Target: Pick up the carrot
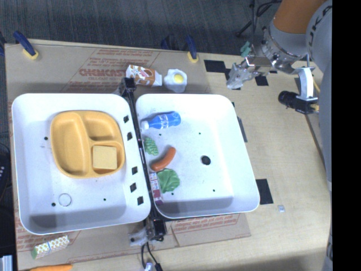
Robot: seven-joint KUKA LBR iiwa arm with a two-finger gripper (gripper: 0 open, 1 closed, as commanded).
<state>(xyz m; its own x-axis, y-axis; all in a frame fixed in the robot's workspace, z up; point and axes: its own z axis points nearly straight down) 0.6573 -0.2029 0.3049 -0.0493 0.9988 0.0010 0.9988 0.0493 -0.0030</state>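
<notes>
Right bin: its right half lies bare apart from one small dark round spot.
Left edge: blue plastic bottle, orange-red sausage-shaped piece and two green leafy pieces crowd the divider (possibly touching it).
Left bin: yellow compartment tray fills its middle.

A pale wooden tabletop fills most of the view, lit evenly from above. A flattened brown cardboard sheet with red printing lies over its left part, held at the far edge by blue clamps. Small black tape squares mark the bare wood on the right. Beyond the far edge runs a dark grey carpeted floor.
</notes>
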